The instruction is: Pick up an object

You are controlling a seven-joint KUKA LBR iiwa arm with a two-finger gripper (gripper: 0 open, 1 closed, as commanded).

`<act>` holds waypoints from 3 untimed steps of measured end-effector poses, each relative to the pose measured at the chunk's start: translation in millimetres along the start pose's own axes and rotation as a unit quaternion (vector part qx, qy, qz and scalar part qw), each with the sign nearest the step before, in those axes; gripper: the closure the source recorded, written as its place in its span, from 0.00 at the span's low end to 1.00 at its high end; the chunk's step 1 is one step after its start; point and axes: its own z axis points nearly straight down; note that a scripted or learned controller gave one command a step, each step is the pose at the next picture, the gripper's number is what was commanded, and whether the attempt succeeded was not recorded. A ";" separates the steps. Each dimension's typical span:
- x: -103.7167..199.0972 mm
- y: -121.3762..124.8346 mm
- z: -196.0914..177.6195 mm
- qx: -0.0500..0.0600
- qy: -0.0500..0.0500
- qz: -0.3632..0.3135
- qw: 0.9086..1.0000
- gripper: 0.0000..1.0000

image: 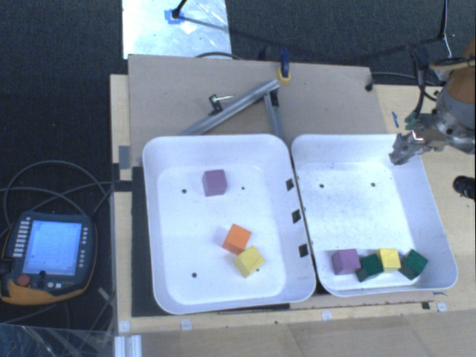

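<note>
Here, the layout as it stands:

Tool: the tool (402,153) sits over the far right corner of the right bin (372,199), near that bin's back rim, hanging from the grey arm that reaches in from the right.
Tool state: too small and dark to read; I cannot tell how it is set, and no block shows in it.
Nearest candidates: four blocks in a row along the near wall of the right bin: a purple block (345,260), a dark green block (368,267), a yellow block (390,258) and a second green block (413,262). They crowd together, neighbours touching or almost so.
Key relation: that row lies straight toward the camera from the tool, across the whole bare floor of the bin; the second green block is most nearly in line below it.
Other candidates: in the left bin (171,199), a purple cube (214,182) stands alone toward the back, while an orange cube (236,238) and a yellow cube (249,261) touch at a corner. All are well apart from the tool, beyond the rims between the bins.
Judgement: the row is nearer but cramped against the wall; the lone purple cube offers freer sides.
Tabletop: the tabletop (320,95) also bears a metal bar (230,106) behind the bins.
</note>
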 end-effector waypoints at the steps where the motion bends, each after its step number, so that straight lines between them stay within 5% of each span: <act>1: 55.2 -3.4 -10.5 0.001 0.001 -0.003 1.000 1.00; 3: 156.8 -7.1 -25.0 0.002 0.002 -0.003 1.000 1.00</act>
